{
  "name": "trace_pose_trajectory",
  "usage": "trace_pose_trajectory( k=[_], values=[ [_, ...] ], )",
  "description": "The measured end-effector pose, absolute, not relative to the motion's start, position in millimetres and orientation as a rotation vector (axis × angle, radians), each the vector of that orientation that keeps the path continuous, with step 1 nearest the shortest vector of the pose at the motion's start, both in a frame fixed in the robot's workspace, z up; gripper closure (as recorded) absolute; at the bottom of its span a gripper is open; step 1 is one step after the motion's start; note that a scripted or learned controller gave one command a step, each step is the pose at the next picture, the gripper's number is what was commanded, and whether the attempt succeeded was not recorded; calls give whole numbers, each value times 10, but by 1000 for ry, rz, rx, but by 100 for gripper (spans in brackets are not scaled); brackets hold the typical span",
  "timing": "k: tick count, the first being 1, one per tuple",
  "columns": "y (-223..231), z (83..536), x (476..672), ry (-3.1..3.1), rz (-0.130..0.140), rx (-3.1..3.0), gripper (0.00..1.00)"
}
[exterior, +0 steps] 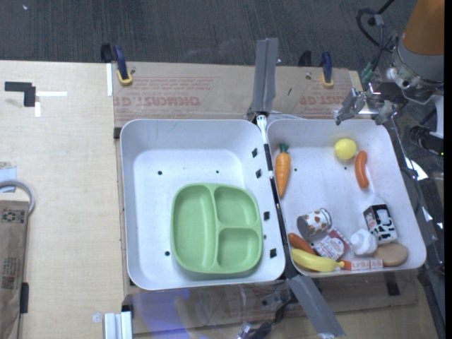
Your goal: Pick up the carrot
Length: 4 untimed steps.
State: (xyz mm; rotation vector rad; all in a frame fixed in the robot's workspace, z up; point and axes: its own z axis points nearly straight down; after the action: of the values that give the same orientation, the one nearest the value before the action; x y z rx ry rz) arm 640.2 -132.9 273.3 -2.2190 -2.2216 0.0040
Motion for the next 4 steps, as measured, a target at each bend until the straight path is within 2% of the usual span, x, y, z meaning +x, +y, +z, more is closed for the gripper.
trace_pose_trajectory(
  k=[1, 2, 3, 4],
  values=[
    [-972, 1719, 6145, -2491, 2, -1912, 0],
    [-1004, 917, 6090, -2484, 1, -1922, 0],
    [-1680, 2415, 6263, -2564, 1, -1819, 0],
    [-1051, 918, 5941, -2825, -1, -1375, 0]
  ],
)
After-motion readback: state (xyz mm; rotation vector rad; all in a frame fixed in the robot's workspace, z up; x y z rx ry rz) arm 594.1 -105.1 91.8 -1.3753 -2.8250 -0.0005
